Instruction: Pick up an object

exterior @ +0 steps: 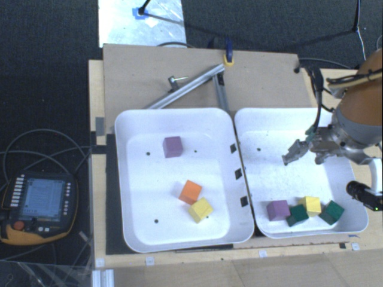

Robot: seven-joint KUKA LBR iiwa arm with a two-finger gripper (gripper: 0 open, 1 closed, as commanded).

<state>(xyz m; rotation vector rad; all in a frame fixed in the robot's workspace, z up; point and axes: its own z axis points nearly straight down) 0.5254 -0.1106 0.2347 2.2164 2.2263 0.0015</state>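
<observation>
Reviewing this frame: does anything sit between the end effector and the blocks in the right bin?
Nothing visible does. The end effector hovers over bare floor of the right bin; the purple block lies nearer the front wall.

From my remote station: a teach pendant (37, 207) lies on the dark carpet at nine o'clock, its cable (42, 142) looping beside it. At twelve o'clock a silvery sheet (119, 17) bears a scrap of blue tape (139, 12). A metal bar (185, 87) slants across the brown board (263, 79) behind the bins, ending near what looks like a yellow clamp (228, 57).
</observation>
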